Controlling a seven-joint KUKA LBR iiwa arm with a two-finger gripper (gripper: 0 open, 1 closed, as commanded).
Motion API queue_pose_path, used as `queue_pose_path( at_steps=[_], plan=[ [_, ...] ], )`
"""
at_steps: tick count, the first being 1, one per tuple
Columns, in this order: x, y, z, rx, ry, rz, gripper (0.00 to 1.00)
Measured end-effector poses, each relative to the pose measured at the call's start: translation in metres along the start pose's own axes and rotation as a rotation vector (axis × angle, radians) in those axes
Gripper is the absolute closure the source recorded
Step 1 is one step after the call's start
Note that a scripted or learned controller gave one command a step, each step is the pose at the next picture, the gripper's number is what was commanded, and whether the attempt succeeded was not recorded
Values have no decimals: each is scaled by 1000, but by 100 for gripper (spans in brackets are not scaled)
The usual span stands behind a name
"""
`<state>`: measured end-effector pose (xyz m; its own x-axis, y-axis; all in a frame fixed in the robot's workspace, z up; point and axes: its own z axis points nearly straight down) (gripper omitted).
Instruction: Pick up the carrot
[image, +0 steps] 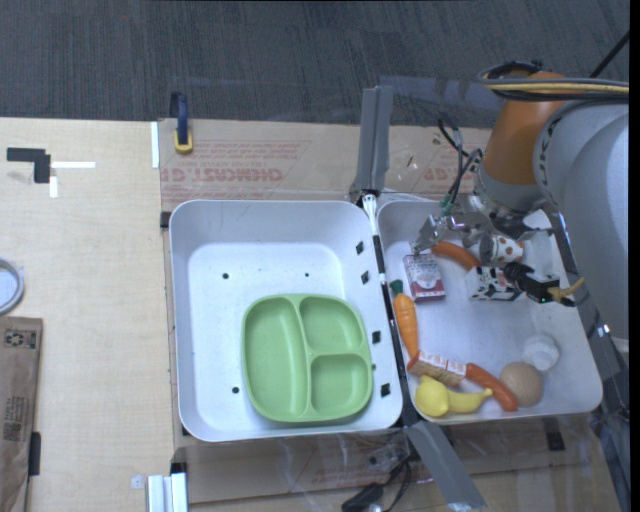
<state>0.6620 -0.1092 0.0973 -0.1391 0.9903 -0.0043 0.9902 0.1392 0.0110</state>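
On the left of the tabletop lie a roll of tape at the very edge and a brown paper bag below it. Next comes the left bin, which holds a green divided plate and nothing else.

In the right bin, the carrot lies lengthwise against the left wall, just beside the divider between the two bins, its green top pointing away toward the far end. Just beyond its top sits a small red and white carton. Near the front wall are a yellow banana-like toy, a wrapped snack bar, a red-orange sausage or pepper shape, a tan egg-shaped piece and a pale round lid.

Further right, the claw is low over the far part of this bin, with an orange object lying right at its tip. Whether that object is pinched or merely under the fingers I cannot tell, nor how wide the claw stands.

The carrot looks untouched, well apart from the claw, so the pick seems not yet made. The next move calls for travelling left and toward the front, lining up across the carrot's narrow width, and descending close to the wall without catching the bin's rim.
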Motion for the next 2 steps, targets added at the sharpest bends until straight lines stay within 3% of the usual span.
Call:
queue_pose_path(
  at_steps=[1, 2],
  plan=[
    [0, 1, -10, -1, -2, -2, 100],
    [112, 3, -95, 12, 1, 213, 100]
  ],
)
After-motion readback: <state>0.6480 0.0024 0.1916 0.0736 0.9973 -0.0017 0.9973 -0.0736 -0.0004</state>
